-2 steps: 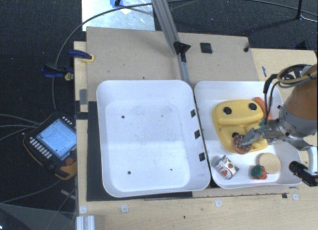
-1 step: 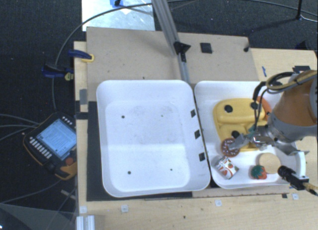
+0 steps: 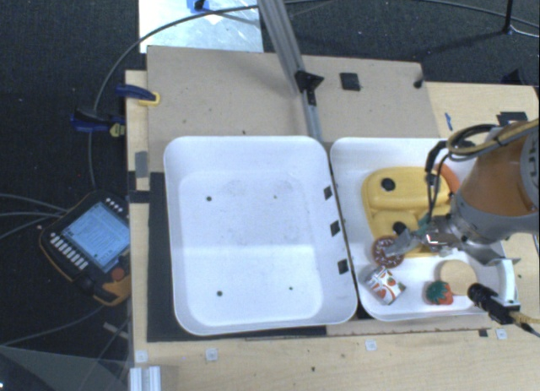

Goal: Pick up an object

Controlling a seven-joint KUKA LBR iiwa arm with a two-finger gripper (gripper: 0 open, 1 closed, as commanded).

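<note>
Objects are lying in the right bin (image 3: 350,161), a shallow white tray of smooth moulded plastic with rounded corners, sitting edge to edge with the left bin (image 3: 245,229), which is showing the same glossy white floor dotted with a few small dark holes. Both bins are resting on a flat tan board (image 3: 219,94) with a matte, cardboard-like surface, and dark speckled flooring is surrounding the bench. The arm (image 3: 498,187), grey and rounded with an orange band and looping black cables, is reaching in from the right over the right bin. Largest among the contents, a yellow block-like piece (image 3: 396,191) with soft rounded edges and a dark round spot on top is lying toward the far side of that bin. Just in front of it, the gripper (image 3: 412,239) is hanging low over the bin floor, beside a brown ring-shaped item (image 3: 387,251) speckled like a sprinkled doughnut; whether the claw is spread or closed I cannot tell, and nothing is visibly caught in it. Near the front wall, a small can-like cylinder (image 3: 385,285) in white, red and orange is lying tilted on its side. Further right, a small orange and green lump (image 3: 438,293) is sitting close to the front rim.
</note>
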